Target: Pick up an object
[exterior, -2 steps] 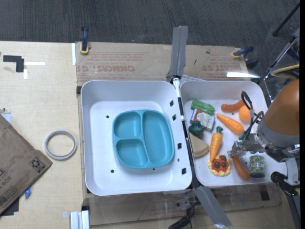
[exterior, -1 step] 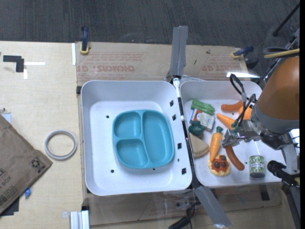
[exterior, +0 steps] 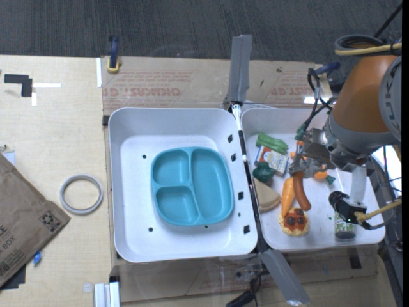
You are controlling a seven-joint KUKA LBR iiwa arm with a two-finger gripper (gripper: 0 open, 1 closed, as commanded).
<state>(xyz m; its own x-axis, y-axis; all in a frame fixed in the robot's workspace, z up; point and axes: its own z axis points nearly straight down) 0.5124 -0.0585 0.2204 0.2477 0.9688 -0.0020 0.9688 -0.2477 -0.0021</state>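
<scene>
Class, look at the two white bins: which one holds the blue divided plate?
The left bin. The blue three-compartment plate lies in its middle, while the right bin holds toy food such as a carrot and a sausage.

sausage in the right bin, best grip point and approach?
Judging from the slanted camera, grip the brown sausage across its middle, coming straight down with the jaws spanning its narrow width. It lies flat, long axis running near-to-far and slightly tilted. The carrot lies close along its left, so that side is tight; the bin floor on its right looks freer. The gripper hovers at its far end.
</scene>
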